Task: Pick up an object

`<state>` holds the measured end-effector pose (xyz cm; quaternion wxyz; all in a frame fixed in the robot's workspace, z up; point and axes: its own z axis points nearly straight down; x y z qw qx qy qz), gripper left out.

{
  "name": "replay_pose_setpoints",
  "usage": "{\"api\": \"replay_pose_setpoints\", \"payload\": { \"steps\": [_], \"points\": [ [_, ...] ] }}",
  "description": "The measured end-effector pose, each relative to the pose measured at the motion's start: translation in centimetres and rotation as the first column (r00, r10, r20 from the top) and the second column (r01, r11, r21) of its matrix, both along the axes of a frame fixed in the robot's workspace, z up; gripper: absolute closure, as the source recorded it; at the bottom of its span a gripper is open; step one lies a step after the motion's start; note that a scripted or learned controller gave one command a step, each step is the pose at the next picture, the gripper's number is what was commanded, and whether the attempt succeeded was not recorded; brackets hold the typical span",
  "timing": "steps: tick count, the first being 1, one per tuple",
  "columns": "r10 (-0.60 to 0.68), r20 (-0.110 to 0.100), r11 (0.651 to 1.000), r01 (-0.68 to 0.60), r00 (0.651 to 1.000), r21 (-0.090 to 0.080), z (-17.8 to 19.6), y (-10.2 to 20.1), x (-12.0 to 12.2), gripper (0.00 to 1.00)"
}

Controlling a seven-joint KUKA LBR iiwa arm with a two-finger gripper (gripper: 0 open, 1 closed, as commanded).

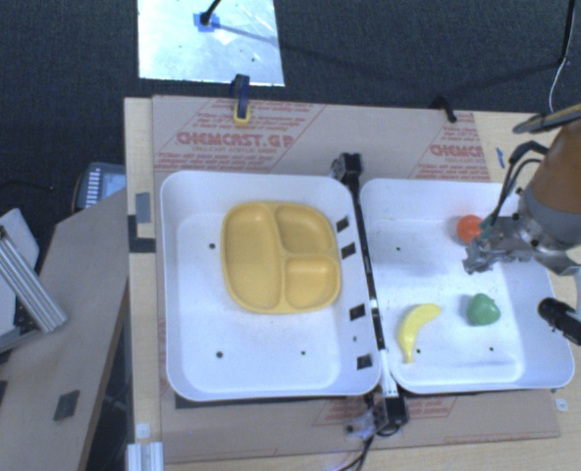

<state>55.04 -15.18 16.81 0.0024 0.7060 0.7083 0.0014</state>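
Observation:
The right bin [438, 381] holds three small objects: an orange-red ball [468, 228] near its far right side, a green lump [483, 309] below that, and a yellow banana [417, 328] toward the front. My gripper [479, 260] hangs over the right bin, between the orange-red ball and the green lump, just below the ball. Its tips are dark and small against the white floor. Nothing shows between them.
A yellow divided plate [279, 256] lies in the middle of the left bin [187, 361]. A black clip strip [361, 273] runs between the two bins. Cardboard [300, 135] backs both bins. The grey and orange arm [570, 180] covers the right bin's far right corner.

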Motion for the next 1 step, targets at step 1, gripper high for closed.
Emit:
{"api": "replay_pose_setpoints", "payload": {
  "steps": [1],
  "points": [
    [0.001, 0.001, 1.0, -0.001, 1.0, 0.0, 4.36, 0.05, 0.29, 1.0]
  ]
}}
